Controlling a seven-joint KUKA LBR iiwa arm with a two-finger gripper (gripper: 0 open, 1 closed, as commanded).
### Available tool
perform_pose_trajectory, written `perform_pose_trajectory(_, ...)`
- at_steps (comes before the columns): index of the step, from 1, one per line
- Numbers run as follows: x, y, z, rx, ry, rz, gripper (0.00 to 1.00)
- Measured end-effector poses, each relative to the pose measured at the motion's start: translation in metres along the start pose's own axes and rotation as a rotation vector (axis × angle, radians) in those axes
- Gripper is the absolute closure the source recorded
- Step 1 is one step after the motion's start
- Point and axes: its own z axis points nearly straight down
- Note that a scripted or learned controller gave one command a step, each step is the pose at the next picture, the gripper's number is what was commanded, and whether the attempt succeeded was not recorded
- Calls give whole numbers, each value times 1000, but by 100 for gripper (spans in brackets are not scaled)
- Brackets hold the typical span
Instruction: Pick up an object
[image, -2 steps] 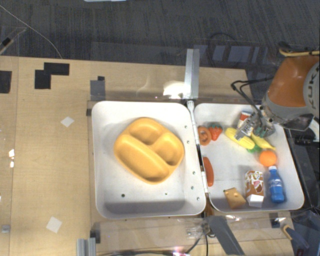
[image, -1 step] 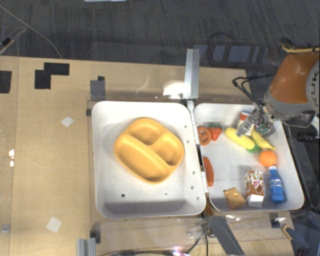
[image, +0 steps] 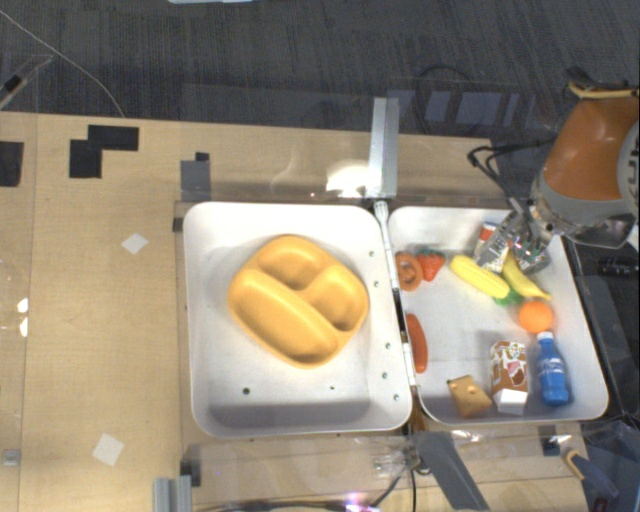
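A small wedge of cheese (image: 468, 396) lies at the right bin's (image: 592, 400) near edge, while at its far right corner the claw (image: 524, 247), spread I cannot tell, hovers over a light, stiff, slippery banana (image: 523, 279), best pinched mid-length.

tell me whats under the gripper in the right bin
The gripper sits over the upper ends of two yellow bananas and a small red-and-white item; what lies directly beneath it is covered.

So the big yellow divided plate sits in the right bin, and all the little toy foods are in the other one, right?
Not quite. The camera view shows the yellow divided plate in the left bin; the little toy foods, such as the blue bottle and orange, are in the other one, the right bin.
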Motion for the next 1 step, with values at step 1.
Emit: perform_pose_trajectory(1,7,-43,-52,10,34,-377,100)
